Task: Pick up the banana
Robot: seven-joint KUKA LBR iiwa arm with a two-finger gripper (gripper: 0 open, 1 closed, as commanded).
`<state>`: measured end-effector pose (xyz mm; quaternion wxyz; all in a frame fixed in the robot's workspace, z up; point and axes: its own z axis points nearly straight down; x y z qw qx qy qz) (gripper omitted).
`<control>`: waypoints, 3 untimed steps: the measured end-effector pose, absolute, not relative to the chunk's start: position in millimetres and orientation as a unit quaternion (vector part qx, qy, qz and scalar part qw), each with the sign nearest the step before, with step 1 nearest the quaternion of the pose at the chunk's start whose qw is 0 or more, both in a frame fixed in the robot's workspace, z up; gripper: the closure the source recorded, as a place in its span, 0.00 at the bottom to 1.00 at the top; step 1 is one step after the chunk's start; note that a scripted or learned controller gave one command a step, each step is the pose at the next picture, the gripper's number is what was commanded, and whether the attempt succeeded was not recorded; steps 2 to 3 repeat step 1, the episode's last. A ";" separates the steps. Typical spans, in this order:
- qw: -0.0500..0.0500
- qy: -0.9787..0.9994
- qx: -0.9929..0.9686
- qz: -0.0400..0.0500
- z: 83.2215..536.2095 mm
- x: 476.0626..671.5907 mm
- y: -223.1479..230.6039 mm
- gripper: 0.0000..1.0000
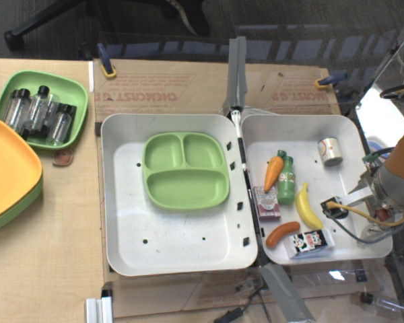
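The yellow banana (307,207) lies in the right bin (350,128), near its middle, curving from the green bottle down toward the front. My gripper (375,202) hangs over the right bin's right edge, to the right of the banana and apart from it. Nothing shows as held in it.
Around the banana are a carrot (274,170), a green bottle (286,179), a pink packet (267,203), a red sausage (283,233), a black-and-white carton (308,242) and a silver can (330,151). A green divided plate (186,170) sits in the left bin (121,234).
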<state>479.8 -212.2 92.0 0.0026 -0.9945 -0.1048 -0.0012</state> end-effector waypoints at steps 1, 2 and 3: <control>0.001 -0.101 -0.995 0.002 171.0 479.3 -121.0 0.00; 0.001 -0.101 -0.995 0.002 171.0 479.3 -121.0 0.00; 0.001 -0.101 -0.995 0.002 171.0 479.3 -121.0 0.00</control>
